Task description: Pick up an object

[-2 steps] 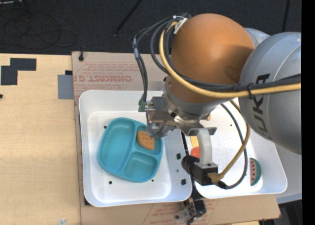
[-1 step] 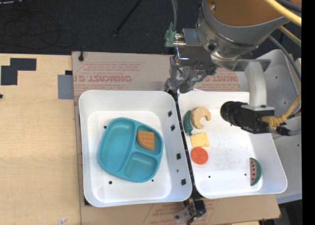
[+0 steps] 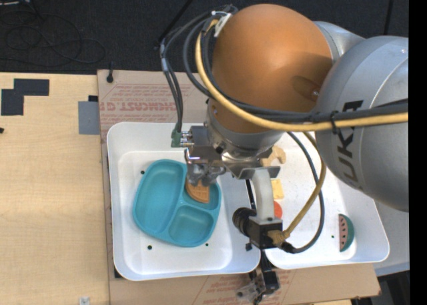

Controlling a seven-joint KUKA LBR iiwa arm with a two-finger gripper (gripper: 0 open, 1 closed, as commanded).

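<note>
Nearest, a blue divided plate [image 3: 175, 205] lies in the left bin [image 3: 127, 257]; judged light, stiff, slippery, best taken at its rim. On its upper right compartment sits a small brown cookie-like piece [image 3: 199, 193], directly beneath the hand [image 3: 198, 175]. Whether the hand is apart or together cannot be told.
</note>
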